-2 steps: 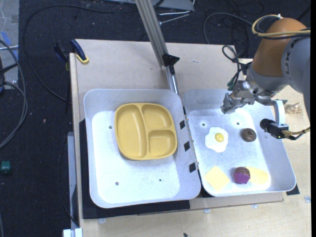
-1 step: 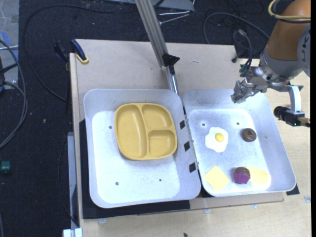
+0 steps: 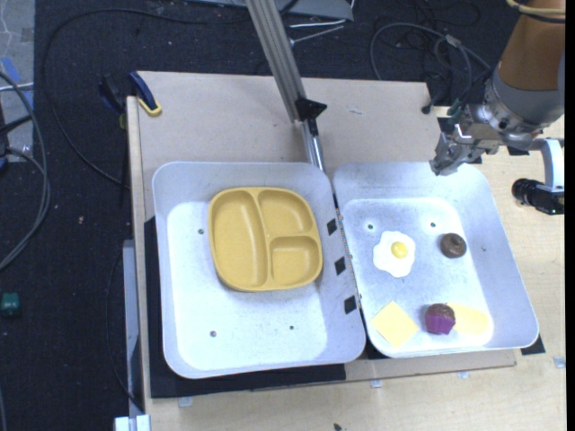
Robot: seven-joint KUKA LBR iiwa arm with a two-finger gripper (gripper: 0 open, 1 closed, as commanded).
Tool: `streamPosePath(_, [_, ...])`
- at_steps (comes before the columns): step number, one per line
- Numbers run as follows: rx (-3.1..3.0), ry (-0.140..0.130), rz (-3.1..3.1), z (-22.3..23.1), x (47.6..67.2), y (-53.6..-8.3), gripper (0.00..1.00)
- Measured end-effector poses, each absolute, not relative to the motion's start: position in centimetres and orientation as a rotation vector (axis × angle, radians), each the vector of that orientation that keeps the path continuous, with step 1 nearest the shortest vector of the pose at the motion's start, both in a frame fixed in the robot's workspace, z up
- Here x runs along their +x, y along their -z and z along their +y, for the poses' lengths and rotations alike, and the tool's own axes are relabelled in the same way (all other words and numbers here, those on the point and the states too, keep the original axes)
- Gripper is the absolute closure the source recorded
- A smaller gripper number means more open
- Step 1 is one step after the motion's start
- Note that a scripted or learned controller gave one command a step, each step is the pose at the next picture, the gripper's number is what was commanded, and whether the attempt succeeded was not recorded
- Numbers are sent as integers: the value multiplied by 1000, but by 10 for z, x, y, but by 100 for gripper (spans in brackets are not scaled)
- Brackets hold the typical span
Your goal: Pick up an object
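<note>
Entry: gripper (image 3: 446, 162) hovering over right bin (image 3: 503, 241) far rim; finger state unreadable, probably carrying nothing. Approach step; next, descending toward brown donut (image 3: 453, 245).

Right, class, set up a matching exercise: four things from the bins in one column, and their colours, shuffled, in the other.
Things:
1. tray
2. doughnut
3. egg
4. ball

Colours:
A. purple
B. white with a yellow middle
C. yellow all over
D. brown

Pairs: 1-C, 2-D, 3-B, 4-A
</note>
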State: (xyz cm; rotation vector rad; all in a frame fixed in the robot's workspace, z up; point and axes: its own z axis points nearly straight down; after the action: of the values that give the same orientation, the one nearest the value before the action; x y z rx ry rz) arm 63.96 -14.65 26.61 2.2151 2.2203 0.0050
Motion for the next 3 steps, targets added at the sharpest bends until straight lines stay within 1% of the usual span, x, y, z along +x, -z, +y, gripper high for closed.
streamPosePath(1, [2213, -3, 2228, -95, 646, -269, 100])
streamPosePath(2, [2214, 0, 2230, -40, 651, -252, 100])
streamPosePath(3, [2214, -1, 2228, 18, 650, -255, 100])
